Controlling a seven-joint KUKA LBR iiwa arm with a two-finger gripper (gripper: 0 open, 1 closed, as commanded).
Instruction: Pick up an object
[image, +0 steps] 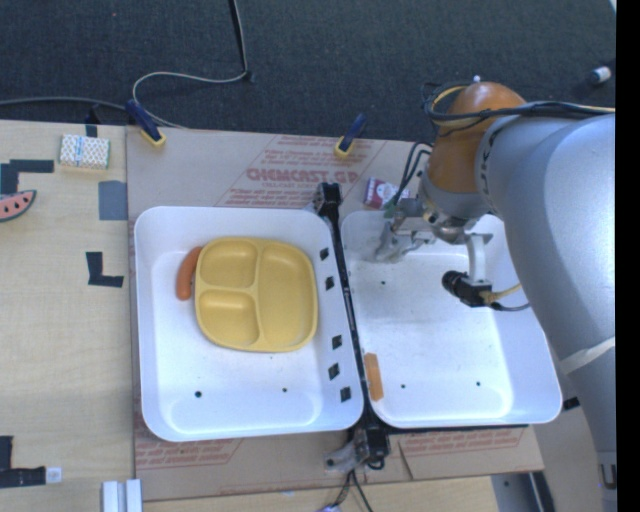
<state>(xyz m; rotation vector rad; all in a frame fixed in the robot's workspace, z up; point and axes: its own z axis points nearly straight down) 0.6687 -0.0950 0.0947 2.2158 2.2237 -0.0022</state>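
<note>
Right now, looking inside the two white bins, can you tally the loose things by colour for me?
Yellow: 1, the divided tray in the left bin.
Orange: 2, a carrot-like piece beside that tray, and a small orange stick at the right bin's left wall.
Total: 3.

Orange sausage-shaped piece (185, 274) partly under the yellow divided plate (256, 293); arm (560, 230) cut off at right.

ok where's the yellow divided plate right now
The yellow plate lies in the left bin, toward its upper middle, with an orange carrot-like piece against its left edge.
</note>
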